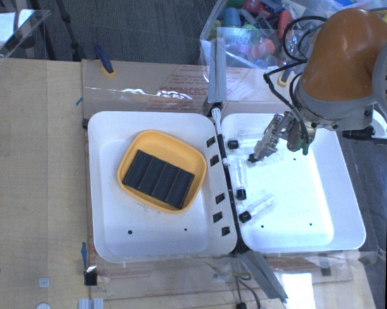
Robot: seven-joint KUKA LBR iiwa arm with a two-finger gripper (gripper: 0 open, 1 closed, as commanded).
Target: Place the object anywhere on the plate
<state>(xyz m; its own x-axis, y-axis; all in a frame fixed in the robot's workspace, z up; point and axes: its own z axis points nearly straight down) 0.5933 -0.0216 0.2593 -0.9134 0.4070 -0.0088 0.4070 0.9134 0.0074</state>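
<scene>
A yellow square plate (131, 156) lies in the left bin (102, 233). On it rests a dark grey ridged block (159, 178), lying flat and slightly turned, covering much of the plate's middle. My gripper (253, 157) hangs over the back left part of the right bin (318, 218), well to the right of the plate and apart from the block. It points down and to the left, and I see nothing held in it.
A divider with black clips (219, 183) runs between the two bins. A small clear plastic piece (260, 204) lies on the right bin's floor in front of the gripper. A box of colourful clutter (255, 23) stands behind the bins.
</scene>
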